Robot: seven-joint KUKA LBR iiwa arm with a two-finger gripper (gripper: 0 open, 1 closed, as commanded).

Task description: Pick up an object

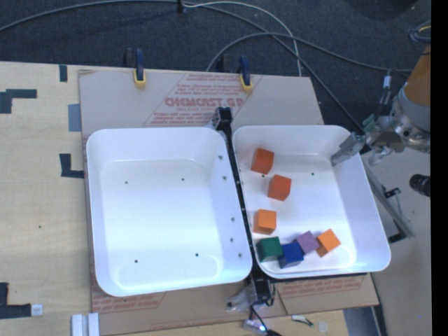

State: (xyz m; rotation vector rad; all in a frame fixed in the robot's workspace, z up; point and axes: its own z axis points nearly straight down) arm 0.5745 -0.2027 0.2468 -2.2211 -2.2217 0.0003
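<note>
The right bin (364, 208) holds several small blocks. An orange block (262, 161) lies near its back left, a red-orange one (278, 187) just in front of it, and another orange one (264, 220) by the divider. Along the front wall sit a green block (269, 248), a blue block (291, 255), a purple block (306, 242) and an orange block (327, 241), close together. My gripper (355, 155) hangs over the bin's back right rim, to the right of all the blocks. Its fingers are spread, with nothing between them.
The left bin (98, 187) adjoins the right one along a black divider (234, 180). Both rest on a cardboard sheet (196, 100) held by two clamps at the back. Cables run over the dark floor behind.
</note>
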